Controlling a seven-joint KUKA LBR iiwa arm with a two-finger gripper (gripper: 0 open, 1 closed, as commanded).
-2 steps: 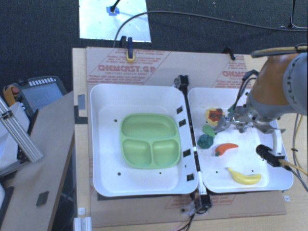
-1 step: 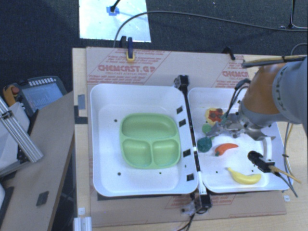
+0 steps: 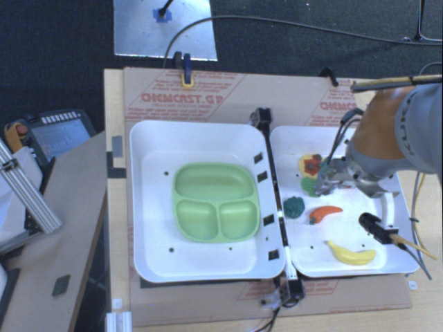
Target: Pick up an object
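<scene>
The grey gripper (image 3: pixel 322 183), its grip not discernible, is seen in the right white bin (image 3: pixel 287 151), a yellow-and-red plastic toy (image 3: pixel 310 163) just beside it at eleven o'clock, an orange carrot-shaped toy (image 3: pixel 325 214) at six o'clock

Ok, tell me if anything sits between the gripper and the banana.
Yes: the orange toy lies in the right bin between the gripper and the banana. Nothing covers the banana itself, so a lift over the toy looks likely to clear it.
</scene>
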